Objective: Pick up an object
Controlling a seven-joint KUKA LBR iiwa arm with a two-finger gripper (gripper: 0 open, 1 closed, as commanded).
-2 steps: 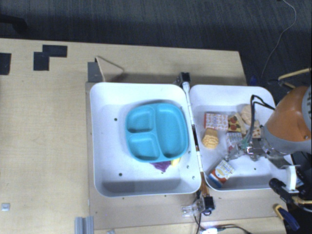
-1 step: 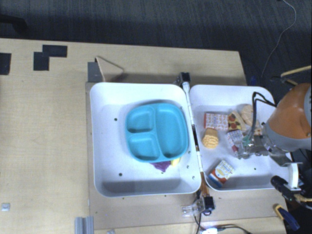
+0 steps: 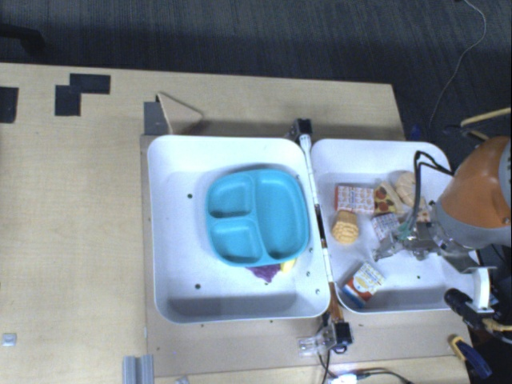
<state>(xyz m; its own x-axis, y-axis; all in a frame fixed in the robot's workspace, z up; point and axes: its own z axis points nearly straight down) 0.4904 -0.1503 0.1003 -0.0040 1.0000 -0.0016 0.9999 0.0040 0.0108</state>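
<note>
Small white carton [image 3: 366, 282] with red-blue print lies tilted at 6 o'clock in the right bin [image 3: 416, 298], against the front wall. Pincer [image 3: 398, 242] hovers at bin centre, above a clear wrapper [image 3: 382, 226]; finger opening cannot be determined.

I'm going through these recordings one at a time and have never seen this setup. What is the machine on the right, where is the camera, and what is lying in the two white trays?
The single camera looks down at a slant on a bench with two white bins. The grey and orange shape at the right is a robot arm; its hand reaches into the right bin. The left bin holds a blue divided plate with something purple peeking out beneath it. The right bin holds small food-like items: a yellow waffle-shaped piece, a red-and-white packet and a small carton. I cannot see anything gripped.
</note>
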